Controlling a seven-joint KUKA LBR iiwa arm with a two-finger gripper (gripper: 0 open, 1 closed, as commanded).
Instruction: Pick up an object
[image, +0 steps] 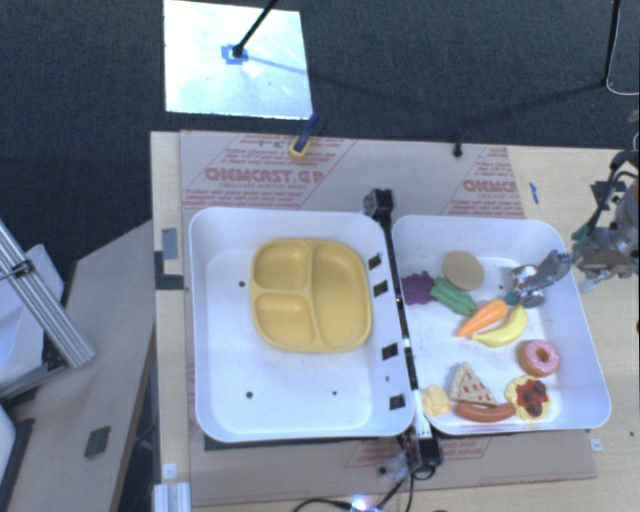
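Observation:
The right bin (575, 330) holds several toy foods: a tan round cookie (463, 270), purple grapes (417, 289), a green vegetable (453, 297), an orange carrot (484, 316), a yellow banana (503, 330), a pink donut (539, 357), a pizza slice (469, 384), a sausage (485, 411), a yellow cheese piece (436, 401) and a fruit tart (530, 397). My gripper (531, 281) hangs low over the bin's far right part, just right of the carrot's upper end and above the banana. I see nothing held in it.
In the left bin (215, 330) lies a yellow divided plate (310, 295). A black divider with clips (392, 300) runs between the bins. The arm's wrist (612, 235) enters over the bench's right edge. A reflective square sheet (238, 60) lies on the floor behind.

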